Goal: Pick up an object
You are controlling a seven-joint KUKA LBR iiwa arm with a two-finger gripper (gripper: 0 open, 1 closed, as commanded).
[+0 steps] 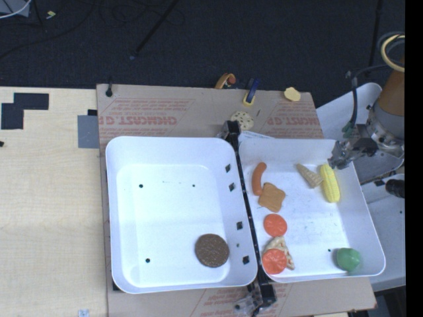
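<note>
A pale wooden bench (46, 197) under a dark, cable-strewn backdrop carries a brown cardboard sheet (165, 114) and two shallow white plastic bins set side by side. The grey arm with its orange band (395, 94) reaches in from the right, its claw (345, 152) hanging over the right-hand bin's (370, 233) far corner, just beside a yellow toy corn cob (330, 182). How far the claw stands open cannot be told; nothing shows in its hold.

The task appears to be at the approach stage, no pick yet made. The corn cob looks the likeliest target; the next move would call for a short descent squared across its narrow body.

By count, the right bin holds seven pieces: one corn cob, one beige ridged cone (308, 175), one orange sausage (258, 177), one tan toast slice (271, 196), two red-orange round pieces (275, 225), one green lump (347, 259). The left-hand bin (132, 279) holds one brown round cookie (212, 250).
</note>
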